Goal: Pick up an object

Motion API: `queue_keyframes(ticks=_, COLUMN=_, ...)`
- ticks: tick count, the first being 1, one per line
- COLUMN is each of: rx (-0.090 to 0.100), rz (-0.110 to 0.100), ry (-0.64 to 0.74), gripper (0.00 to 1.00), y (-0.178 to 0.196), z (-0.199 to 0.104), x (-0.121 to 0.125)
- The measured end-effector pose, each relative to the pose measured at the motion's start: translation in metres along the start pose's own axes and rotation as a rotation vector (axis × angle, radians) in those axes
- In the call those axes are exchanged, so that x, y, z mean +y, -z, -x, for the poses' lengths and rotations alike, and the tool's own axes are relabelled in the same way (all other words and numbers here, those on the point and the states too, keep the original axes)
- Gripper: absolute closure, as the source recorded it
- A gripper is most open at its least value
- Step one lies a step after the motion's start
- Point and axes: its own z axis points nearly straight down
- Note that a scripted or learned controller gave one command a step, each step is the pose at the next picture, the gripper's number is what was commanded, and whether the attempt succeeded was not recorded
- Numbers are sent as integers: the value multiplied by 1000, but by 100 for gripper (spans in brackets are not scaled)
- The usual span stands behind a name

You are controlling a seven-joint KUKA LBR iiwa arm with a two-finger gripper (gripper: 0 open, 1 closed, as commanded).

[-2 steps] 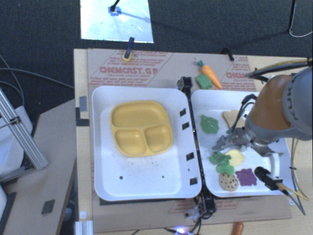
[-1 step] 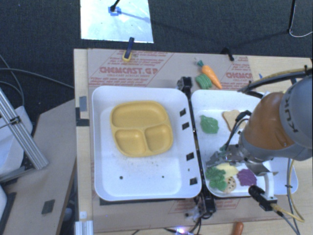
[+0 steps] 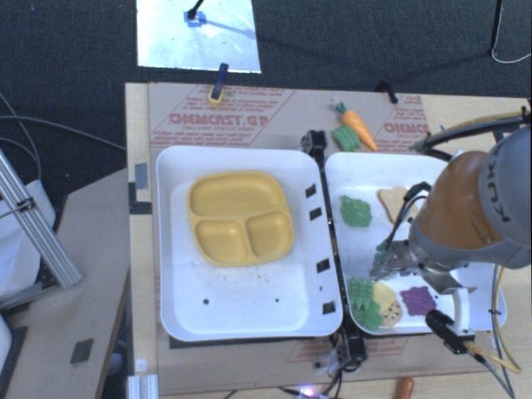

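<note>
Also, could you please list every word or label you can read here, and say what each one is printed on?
"CHEMCAST G P": red print on the brown sheet under the bins, left of the toy carrot.
"CHEMC...": the same print right of the carrot, cut off by the arm.
Other repeats are too faint to read.

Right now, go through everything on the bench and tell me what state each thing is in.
Yellow divided tray: flat in the left bin, right side up.
Green leafy piece: loose in the right bin.
Tan slice: flat, partly under the arm.
Purple piece: flat near the front rim.
Green and yellow pieces: bunched in the front left corner.
Toy carrot: lying outside the bins.
Claw: low over the right bin.
</note>
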Motion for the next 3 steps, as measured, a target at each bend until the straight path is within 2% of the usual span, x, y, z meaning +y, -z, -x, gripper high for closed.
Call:
queue_keyframes(ticks=1, rx=6, rz=7, ry=17, gripper=100, y=95, z=-121, x=1)
queue_keyframes(ticks=2, rx=7, rz=16, ry=16, gripper=100, y=237, z=-198, x=29)
queue_keyframes(ticks=3, rx=0, rz=-2, ry=5, gripper=0, y=228, z=-192, x=27)
